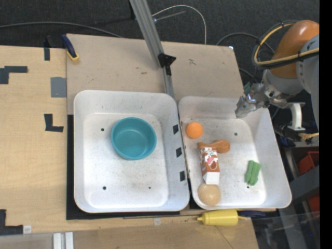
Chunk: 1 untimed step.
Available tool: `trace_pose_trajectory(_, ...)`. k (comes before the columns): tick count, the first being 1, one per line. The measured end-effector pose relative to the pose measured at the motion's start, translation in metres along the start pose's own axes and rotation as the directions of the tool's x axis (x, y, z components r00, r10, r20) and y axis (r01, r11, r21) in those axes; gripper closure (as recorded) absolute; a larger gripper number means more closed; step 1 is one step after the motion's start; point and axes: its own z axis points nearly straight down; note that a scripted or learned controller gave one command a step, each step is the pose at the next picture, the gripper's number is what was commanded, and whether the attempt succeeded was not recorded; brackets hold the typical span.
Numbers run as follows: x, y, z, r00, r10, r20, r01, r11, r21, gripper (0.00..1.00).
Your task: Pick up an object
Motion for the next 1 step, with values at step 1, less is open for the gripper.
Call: trace_pose_trajectory(1,-0.0061,0.0069,-0.0605,1.0,0.0,0.001,0.0,1.0,-0.002,1.0)
